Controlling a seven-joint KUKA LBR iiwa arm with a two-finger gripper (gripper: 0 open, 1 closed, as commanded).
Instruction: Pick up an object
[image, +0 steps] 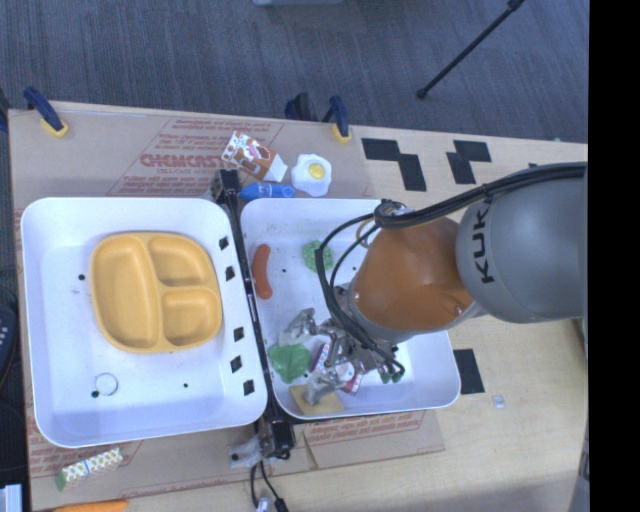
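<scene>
**Arm low over the clutter in the right bin**

The right bin (425, 385) serves as the landmark; the grey arm (520, 255) reaches in over its far-right side, its orange band (410, 275) covering the bin's middle; the gripper (335, 355) hangs low over the bin's near part, amid a small heap of objects, and whether it is spread or closed on anything cannot be told from here, since the metal parts blur into the clutter; a green piece (290, 360) lies just beside the gripper, toward the bin's left wall; a tan piece (318, 400) sits by the bin's near edge; a red sausage-shaped toy (263, 271) lies along the left wall, apart from the gripper; another green item (320, 255) peeks out beside the orange band; left of the right bin, the second bin (50, 400) holds a yellow divided plate (155, 292); beyond the right bin's far edge, on the cardboard (180, 150), rest a toy fried egg (313, 173) and a blue item (265, 190).
</scene>
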